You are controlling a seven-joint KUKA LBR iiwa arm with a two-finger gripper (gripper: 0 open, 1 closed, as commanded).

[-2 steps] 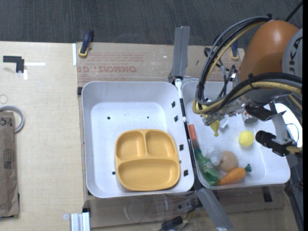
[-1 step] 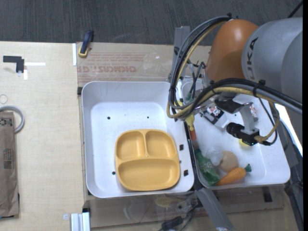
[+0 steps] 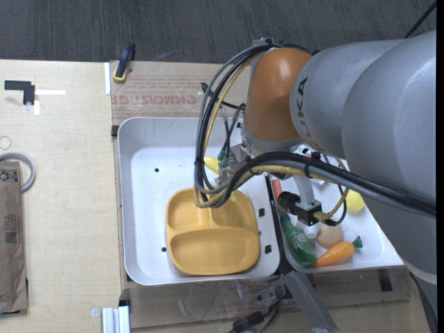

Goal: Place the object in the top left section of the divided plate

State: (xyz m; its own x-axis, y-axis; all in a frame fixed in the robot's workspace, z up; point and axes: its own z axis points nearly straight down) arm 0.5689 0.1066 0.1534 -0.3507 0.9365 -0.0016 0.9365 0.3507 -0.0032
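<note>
While the arm (image 3: 361, 109) reaches in over the 2 white bins, its wrist and cable bundle cover the far edge of the divided plate (image 3: 211, 245). The gripper (image 3: 220, 175) is placed over the left bin (image 3: 139, 186), just above the plate's upper sections, but cables and wrist hardware screen it; whether it is open, closed or carrying anything cannot be told.

The yellow plate lies in the left bin, toward the bin's near right corner. It has 1 large section nearest the camera and 2 smaller sections behind it. The top left section (image 3: 187, 212) is visible and holds nothing.

A small yellow piece (image 3: 210, 163) shows just beside the gripper, over the bin floor behind the plate. It may be the task object, but that cannot be confirmed. The right bin (image 3: 374, 245) holds a toy carrot (image 3: 334, 253), a green item (image 3: 298, 238), a pale round item (image 3: 330, 234) and a yellow item (image 3: 355, 200).

Judged from this layout, the step in hand is the approach to, or transport over, the plate; placement is not yet done. The next move calls for centring the gripper over the top left section, clear of the divider ridges, then lowering and releasing. The cables hang close to the plate and could drag it.
</note>
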